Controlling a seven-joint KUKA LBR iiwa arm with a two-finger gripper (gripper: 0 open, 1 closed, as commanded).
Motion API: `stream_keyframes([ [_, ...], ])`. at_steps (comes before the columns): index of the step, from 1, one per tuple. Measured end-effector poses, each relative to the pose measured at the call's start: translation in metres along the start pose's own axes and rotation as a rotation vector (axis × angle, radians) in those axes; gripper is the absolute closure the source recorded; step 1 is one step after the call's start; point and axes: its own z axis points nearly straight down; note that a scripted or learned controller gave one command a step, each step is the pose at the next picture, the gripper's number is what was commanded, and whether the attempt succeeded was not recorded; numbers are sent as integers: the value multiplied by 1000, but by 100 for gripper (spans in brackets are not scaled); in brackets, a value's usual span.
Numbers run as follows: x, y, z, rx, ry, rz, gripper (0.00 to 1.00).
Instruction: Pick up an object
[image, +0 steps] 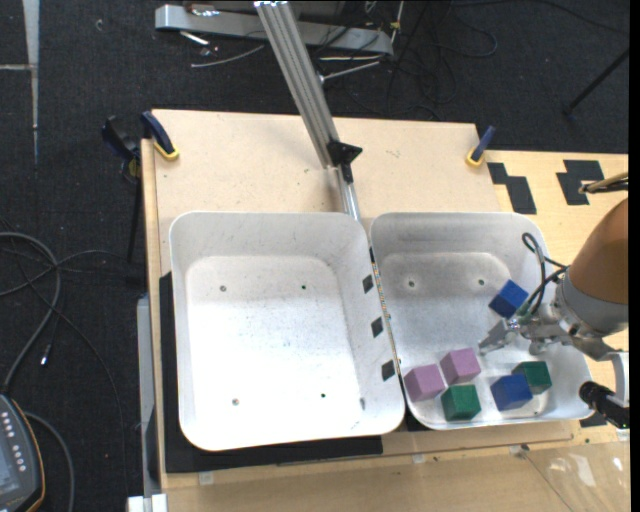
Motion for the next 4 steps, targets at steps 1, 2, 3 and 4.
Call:
stream_keyframes([
  [1, 1, 57, 0, -2, -1, -7, 0],
  [2, 1, 143, 0, -4, -2, -8, 0],
  [3, 20, 97, 1, 5, 1, -1, 0],
  [4, 67, 53, 1, 6, 2, -5, 0],
])
